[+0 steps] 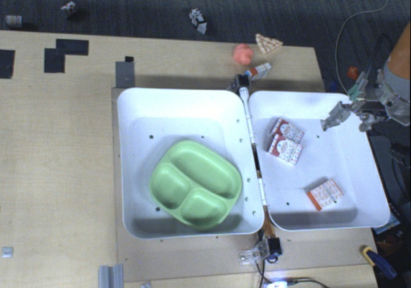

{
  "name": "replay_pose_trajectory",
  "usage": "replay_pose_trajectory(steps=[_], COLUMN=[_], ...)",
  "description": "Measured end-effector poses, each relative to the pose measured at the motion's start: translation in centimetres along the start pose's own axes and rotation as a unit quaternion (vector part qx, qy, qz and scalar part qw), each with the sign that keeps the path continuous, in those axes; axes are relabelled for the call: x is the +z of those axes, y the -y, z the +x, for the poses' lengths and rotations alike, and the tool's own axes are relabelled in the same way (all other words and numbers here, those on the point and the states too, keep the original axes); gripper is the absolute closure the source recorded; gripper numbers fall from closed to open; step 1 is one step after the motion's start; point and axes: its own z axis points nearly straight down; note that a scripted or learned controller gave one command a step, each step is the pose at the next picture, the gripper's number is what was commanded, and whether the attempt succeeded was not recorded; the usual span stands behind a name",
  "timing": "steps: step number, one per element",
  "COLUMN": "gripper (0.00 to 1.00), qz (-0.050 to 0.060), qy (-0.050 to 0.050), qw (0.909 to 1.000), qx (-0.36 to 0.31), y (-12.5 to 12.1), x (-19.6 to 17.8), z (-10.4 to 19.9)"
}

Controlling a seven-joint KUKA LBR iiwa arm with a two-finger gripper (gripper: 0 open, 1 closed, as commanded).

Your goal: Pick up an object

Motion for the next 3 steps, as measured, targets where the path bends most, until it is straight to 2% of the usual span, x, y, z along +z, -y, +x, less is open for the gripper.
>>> replay_pose_trajectory(steps=[1,2,3], gripper=[0.00,0.00,1.00], qz=[0.002,-0.004,-0.007], qy=[0.000,0.001,0.002], qw=[1.0000,1.0000,1.0000], qx=[0.001,0.001,0.000], y=[0.7,5.9,5.6], x=[15.9,16.6,15.4], z=[-2.3,3.9,3.9])
